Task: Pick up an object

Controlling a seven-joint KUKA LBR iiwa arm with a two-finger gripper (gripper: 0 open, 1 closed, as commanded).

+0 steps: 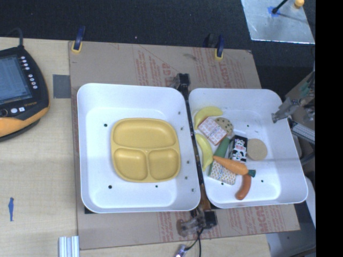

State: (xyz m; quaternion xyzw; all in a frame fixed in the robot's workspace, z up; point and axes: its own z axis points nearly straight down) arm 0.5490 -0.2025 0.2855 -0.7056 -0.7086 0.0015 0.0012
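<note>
End effector at the right bin's edge, toys crowded well to its left

Farthest left of the end effector (281, 114), the yellow divided tray (145, 148) fills the left bin (86, 143). Nearer, in the right bin (273, 189), bananas (205, 146), a cracker (213, 130), a carrot (230, 164) and a sausage (244, 187) touch or overlap, so a descent could wedge between two pieces or nudge them apart. The tan disc (256, 149), nearest and below-left of it, lies flat and may slip. I cannot tell how the end effector is set, or whether it carries anything.
</note>
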